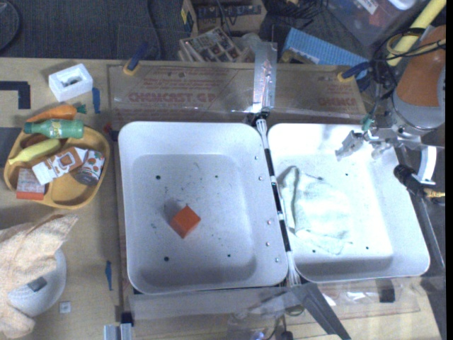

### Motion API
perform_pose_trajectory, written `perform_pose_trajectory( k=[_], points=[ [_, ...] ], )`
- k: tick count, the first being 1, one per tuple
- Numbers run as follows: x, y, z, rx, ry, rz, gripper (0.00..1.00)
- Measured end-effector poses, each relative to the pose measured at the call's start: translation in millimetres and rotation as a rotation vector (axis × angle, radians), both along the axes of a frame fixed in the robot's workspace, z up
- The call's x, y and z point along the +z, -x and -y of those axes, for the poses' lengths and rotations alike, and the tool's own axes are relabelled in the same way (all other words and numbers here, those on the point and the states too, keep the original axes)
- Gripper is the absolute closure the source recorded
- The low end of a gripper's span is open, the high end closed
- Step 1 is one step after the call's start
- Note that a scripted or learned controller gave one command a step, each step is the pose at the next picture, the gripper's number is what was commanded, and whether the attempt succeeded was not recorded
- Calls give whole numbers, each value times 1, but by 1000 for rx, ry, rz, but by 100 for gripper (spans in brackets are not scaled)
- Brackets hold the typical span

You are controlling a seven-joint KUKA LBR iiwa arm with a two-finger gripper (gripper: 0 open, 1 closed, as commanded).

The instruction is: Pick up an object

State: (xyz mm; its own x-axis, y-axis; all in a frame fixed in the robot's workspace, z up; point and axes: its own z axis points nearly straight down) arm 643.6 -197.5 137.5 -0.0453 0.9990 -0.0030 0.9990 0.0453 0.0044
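Observation:
An orange cube (186, 221) lies on the floor of the left bin (141, 154), a little left of its middle. In the right bin (403, 253) lies a pale, see-through crumpled sheet (318, 214) with a greyish strip (290, 183) at its left end. My gripper (359, 144) hangs over the right bin's far right corner, below the grey arm with the orange band (421, 76). It is well apart from the sheet and far from the cube. Nothing shows in its grasp.
A yellow bowl (71, 197) with toy foods sits left of the bins, with a white box (71, 82) behind it and a beige cloth (32, 246) in front. Clear panels (184, 94) stand along the bins' back edge. Cables crowd the upper right.

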Motion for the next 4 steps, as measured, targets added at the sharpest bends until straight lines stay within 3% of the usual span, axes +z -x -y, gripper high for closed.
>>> perform_pose_trajectory(
  k=[1,2,3,4],
  points=[
    [11,-1,0,1,3,5,100],
    [11,-1,0,1,3,5,0],
    [42,56,-31,-61,-4,-4,0],
    [44,96,-8,54,-3,-5,0]
  ],
)
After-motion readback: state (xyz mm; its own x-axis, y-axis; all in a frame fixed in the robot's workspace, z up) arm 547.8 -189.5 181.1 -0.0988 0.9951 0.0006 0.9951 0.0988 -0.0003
